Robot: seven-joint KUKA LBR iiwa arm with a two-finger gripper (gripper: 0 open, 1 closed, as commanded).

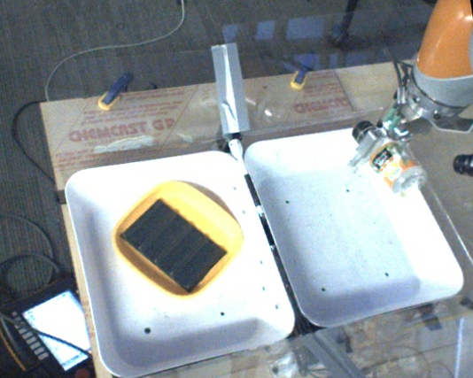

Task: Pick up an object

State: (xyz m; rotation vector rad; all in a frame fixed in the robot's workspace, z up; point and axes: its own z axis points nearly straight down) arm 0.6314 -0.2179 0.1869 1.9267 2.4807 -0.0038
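Left bin [94, 252]: yellow dish [217, 209] with black block [174, 245]
Gripper [381, 150]: over right bin [359, 280]; blurred, grip state cannot be told

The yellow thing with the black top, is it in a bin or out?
In. The yellow thing lies flat inside the left bin, with white floor showing all around it.

Yellow tray [219, 216] bearing a black ribbed block [175, 243]; white bins [94, 198].

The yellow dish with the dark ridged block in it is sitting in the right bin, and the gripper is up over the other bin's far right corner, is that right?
Not quite. The camera view shows the yellow dish, with the dark ridged block, in the left bin. The gripper is over the right bin's far right corner.
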